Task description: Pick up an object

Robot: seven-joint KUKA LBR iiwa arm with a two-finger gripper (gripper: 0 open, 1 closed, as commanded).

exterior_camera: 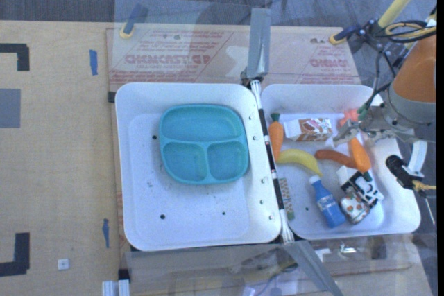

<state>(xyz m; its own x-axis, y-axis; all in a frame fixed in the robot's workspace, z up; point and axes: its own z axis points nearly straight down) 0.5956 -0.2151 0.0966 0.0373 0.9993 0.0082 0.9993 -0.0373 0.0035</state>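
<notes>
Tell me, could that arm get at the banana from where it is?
Probably yes. The banana lies uncovered in the right bin, with only a carrot beside it, and the gripper hangs over the same bin.

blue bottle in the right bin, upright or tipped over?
Tipped. The blue bottle lies flat on the floor of the right bin, white cap toward the banana, its length showing.
</notes>
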